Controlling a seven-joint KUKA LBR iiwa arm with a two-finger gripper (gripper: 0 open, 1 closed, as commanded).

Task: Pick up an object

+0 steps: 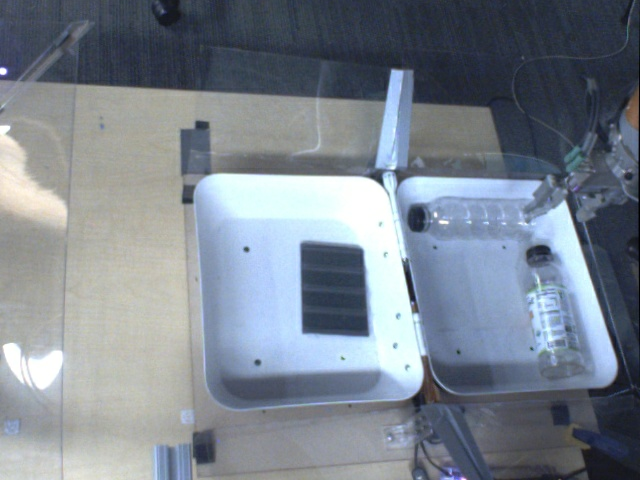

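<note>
Two clear plastic bottles lie in the right bin (480, 368). One bottle (470, 216) lies crosswise along the far wall, its black cap pointing left. The other bottle (552, 316) lies along the right wall, with a white label and its black cap toward the far side. A dark ribbed rectangular block (335, 288) lies flat in the middle of the left bin (250, 208). My gripper (562, 198) hangs over the right bin's far right corner, just past the base end of the crosswise bottle. Nothing shows held in it.
A grey metal post (395, 118) rises behind the gap between the bins. Cables (545, 88) run at the far right by the arm. Wooden bench top (100, 268) spreads to the left, with small black brackets (195, 148) at the bin corners.
</note>
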